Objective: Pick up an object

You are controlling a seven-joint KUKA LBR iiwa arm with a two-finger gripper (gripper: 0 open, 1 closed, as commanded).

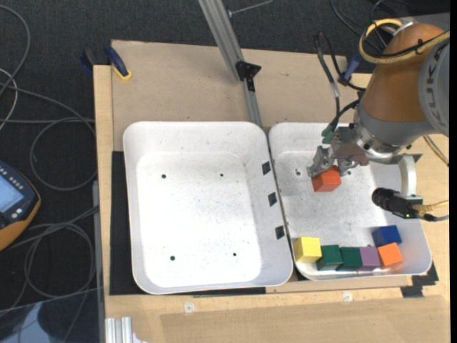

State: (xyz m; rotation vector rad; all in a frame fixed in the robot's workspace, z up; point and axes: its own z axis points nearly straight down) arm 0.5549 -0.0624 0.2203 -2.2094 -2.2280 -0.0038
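Gripper (328,168): we see it closed on the red block (327,181), raised over the right bin (421,263).
Grip: we judge it shallow, only the block's top edge.
Risk: block may slip, dropping among the coloured blocks (350,254).

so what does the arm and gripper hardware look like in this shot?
The arm has a rounded orange-copper band, with grey casing at the frame's right edge. A yellowish cable loops over its top and dark cables trail behind. Below sits a silver-grey wrist flange. The gripper is small, of grey metal with dark parts and a spot of green on its left side. A white bracket and a black cylindrical piece hang off the wrist.
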